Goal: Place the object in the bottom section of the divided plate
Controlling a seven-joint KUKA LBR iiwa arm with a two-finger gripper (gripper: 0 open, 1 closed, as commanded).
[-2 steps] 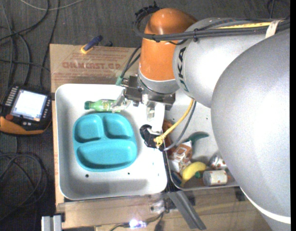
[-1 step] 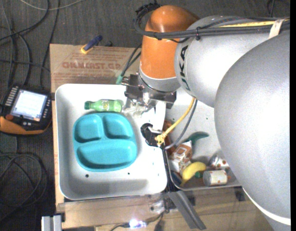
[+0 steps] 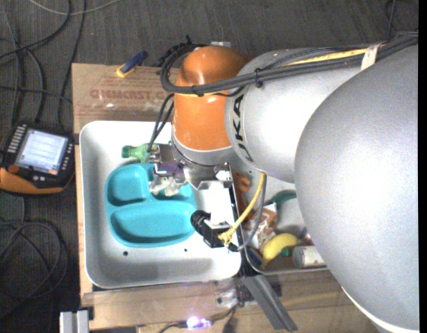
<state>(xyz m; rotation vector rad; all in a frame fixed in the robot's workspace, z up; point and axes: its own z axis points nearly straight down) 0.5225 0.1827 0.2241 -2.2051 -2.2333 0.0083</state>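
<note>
Small pale object [image 3: 164, 186] at the divided plate's [image 3: 147, 210] upper right rim beneath the gripper [image 3: 166, 177], grip state impossible to tell, turquoise plate in the left bin [image 3: 95, 255], green item [image 3: 135, 151] near the bin's top edge, banana [image 3: 277, 245] in the right bin [image 3: 282, 268], red mirrored lettering on cardboard [image 3: 116, 96], pendant [image 3: 36, 157] left.

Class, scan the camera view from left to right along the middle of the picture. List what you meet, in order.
Handheld controller with a lit screen → left white bin → blue divided plate → gripper over the plate's right side → banana in the right bin → big grey arm.
</note>
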